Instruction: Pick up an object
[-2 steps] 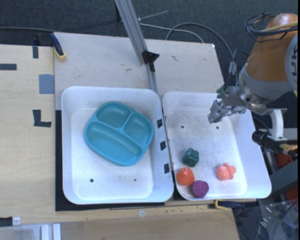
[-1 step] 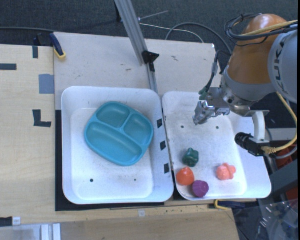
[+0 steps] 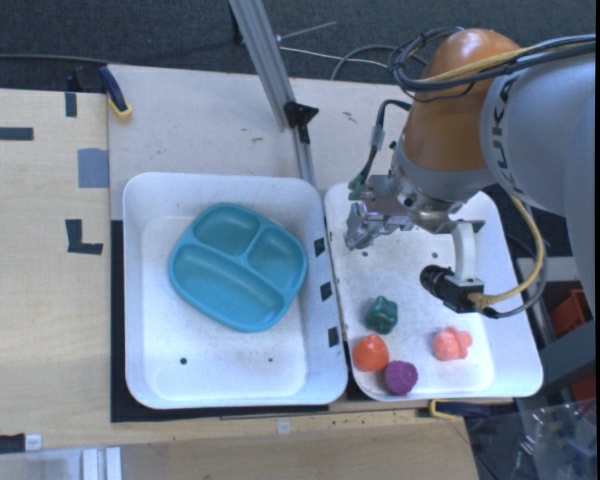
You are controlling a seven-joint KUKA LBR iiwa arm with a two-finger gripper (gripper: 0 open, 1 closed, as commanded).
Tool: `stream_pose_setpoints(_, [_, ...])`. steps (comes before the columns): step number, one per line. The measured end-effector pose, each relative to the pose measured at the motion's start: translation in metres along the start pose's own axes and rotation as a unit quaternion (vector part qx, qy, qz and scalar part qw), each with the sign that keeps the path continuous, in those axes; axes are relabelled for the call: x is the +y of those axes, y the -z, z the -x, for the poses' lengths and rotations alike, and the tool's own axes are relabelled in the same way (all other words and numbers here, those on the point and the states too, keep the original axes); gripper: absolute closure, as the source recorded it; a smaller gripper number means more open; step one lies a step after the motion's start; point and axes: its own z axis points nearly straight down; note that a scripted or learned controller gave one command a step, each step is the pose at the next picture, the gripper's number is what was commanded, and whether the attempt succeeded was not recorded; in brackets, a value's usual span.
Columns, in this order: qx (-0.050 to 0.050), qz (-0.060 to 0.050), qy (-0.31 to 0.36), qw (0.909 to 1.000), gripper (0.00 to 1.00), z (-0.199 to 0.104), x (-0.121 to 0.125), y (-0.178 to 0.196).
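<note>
In the right bin [image 3: 510, 363] lie a dark green object [image 3: 382, 314], an orange-red object [image 3: 370, 352], a purple object [image 3: 401, 376] and a pink-orange object [image 3: 451, 344], all near the front. My gripper [image 3: 361, 230] hangs over the bin's far left part, above and behind the green object, with nothing visible between its fingers. The left bin [image 3: 145, 268] holds a teal divided plate [image 3: 239, 265].
A slanted metal pole [image 3: 270, 58] rises behind the bins. The divider between the bins [image 3: 330, 288] lies just left of the gripper. Cables [image 3: 525, 278] and a black fitting [image 3: 450, 286] hang off the wrist over the right bin. Tape marks dot the bench at left.
</note>
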Motion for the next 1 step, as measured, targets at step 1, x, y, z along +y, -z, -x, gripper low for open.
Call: stream_pose_setpoints(1, [0.000,0.001,0.000,1.0000,1.00,-0.0526,0.0074,-0.0062])
